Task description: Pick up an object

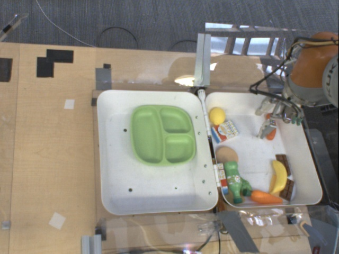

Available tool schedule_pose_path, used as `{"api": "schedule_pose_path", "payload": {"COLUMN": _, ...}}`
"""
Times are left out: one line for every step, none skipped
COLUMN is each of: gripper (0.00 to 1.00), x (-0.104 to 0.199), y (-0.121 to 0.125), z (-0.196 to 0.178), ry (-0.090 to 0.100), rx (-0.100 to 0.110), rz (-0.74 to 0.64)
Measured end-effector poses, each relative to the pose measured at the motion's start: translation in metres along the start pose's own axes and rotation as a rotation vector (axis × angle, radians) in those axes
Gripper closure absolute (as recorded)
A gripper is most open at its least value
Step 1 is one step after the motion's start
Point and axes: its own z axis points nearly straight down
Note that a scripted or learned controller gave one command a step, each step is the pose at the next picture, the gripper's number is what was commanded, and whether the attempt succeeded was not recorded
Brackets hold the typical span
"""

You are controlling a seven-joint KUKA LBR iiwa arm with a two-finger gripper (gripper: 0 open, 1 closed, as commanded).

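A pale wooden bench (47,157) carrying black square markers fills the left of the frame, with grey carpet (132,9) across the top. Two shallow white bins sit side by side: the left bin (114,189) holds a green divided plate (162,134); the right bin (307,194) holds a lemon (216,115), a small carton (224,131), a brown egg-shaped item (226,154), a green toy (234,180), a carrot (266,197) lying roughly left-right, and a banana (278,177) standing top-to-bottom in the frame beside a dark bar (286,168). At upper right, the gripper (270,125) hangs over a small orange-red object (271,134); whether its fingers are closed on it cannot be told.
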Motion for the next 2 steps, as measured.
{"api": "schedule_pose_path", "payload": {"gripper": 1.00, "x": -0.006, "y": 0.003, "z": -0.016, "ry": -0.030, "rx": -0.001, "rz": -0.005}}
{"api": "schedule_pose_path", "payload": {"gripper": 1.00, "x": 0.015, "y": 0.038, "z": -0.114, "ry": -0.027, "rx": -0.005, "rz": 0.214}}
